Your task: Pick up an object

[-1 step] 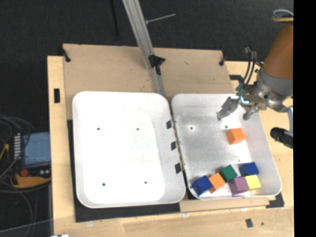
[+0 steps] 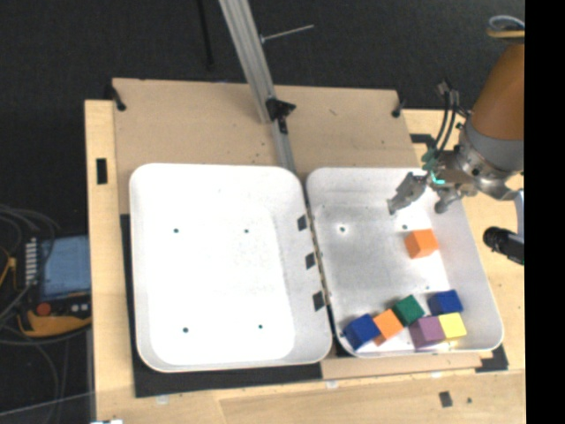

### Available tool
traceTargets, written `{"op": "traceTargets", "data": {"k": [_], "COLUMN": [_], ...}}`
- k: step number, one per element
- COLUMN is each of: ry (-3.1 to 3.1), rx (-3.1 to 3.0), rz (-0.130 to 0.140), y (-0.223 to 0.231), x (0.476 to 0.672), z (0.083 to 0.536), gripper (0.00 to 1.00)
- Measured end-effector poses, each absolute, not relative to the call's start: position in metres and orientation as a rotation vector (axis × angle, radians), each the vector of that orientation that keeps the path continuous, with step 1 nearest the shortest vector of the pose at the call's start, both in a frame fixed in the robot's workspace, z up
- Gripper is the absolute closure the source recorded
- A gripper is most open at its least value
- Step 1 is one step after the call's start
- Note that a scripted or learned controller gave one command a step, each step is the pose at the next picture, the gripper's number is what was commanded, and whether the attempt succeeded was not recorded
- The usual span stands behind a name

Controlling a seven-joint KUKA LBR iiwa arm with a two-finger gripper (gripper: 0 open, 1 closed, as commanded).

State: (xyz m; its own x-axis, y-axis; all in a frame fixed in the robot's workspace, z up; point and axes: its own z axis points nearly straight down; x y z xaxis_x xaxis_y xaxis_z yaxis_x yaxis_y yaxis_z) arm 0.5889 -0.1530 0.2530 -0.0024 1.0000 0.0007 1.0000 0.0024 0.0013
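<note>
Two shallow white bins sit side by side on a pale wooden counter (image 2: 203, 126), seen from above at a slant. Dark floor surrounds the counter, and a tangle of cables with a small blue device (image 2: 66, 268) lies off to its left. A slim grey metal rail (image 2: 252, 56) slants down from the top of the view to the seam between the bins.

The left bin (image 2: 221, 263) has smooth, matte plastic walls with rounded corners and a few small dark dots on its floor. The right bin (image 2: 371, 246) looks scuffed and greyer across its floor.

From the right, a grey arm with an orange band (image 2: 503, 91) reaches over the upper corner of the right bin. Its jaws (image 2: 422, 193) point down and left, spread apart and released, with nothing between them. They hang over bare bin floor near the back wall.

One orange cube (image 2: 421, 242) lies alone just below the jaws, apart from them. Along the front wall of the right bin, more small blocks cluster close together: a blue block (image 2: 361, 329), an orange block (image 2: 387, 323), a green block (image 2: 408, 309), a purple block (image 2: 426, 330), a yellow block (image 2: 453, 326) and another blue cube (image 2: 445, 303). All have flat faces and crisp edges.
</note>
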Motion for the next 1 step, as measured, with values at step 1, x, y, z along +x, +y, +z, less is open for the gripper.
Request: {"op": "traceTargets", "data": {"k": [1], "ry": [2.220], "rx": [2.224], "rz": [-0.006], "y": [-0.1641], "x": [0.5852], "z": [0.2046], "gripper": [0.00]}}
